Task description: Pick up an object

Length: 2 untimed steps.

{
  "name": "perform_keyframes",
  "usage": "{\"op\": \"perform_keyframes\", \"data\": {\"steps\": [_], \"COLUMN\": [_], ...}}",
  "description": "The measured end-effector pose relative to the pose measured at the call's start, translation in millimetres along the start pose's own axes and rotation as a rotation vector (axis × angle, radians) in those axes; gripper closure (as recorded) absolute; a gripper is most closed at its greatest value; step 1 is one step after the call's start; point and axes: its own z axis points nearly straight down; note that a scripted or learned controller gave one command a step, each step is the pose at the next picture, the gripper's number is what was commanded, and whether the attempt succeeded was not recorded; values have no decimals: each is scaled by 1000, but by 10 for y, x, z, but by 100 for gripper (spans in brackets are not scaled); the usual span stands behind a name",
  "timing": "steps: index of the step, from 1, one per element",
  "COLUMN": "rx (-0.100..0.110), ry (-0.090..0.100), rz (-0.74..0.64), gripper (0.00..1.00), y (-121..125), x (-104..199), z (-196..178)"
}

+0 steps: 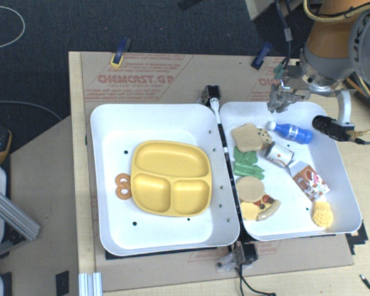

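Two white bins sit side by side. Over the right bin (351, 208), the gripper (280, 98) hangs above the back edge, holding nothing. A blue bottle (292, 132) lies just below it, among toy food.

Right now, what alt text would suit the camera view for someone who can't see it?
A grey-and-orange robot arm's gripper hangs above the right bin, near a blue bottle among small toy foods. The left bin holds a yellow divided tray and a pretzel.
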Motion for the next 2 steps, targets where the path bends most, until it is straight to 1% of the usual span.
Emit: {"op": "perform_keyframes", "data": {"steps": [1, 2], "rx": [5, 12], "ry": [1, 4], "rz": [0, -4], "gripper": [100, 100], "y": [10, -156], "x": [0, 525], "z": [-136, -233]}}
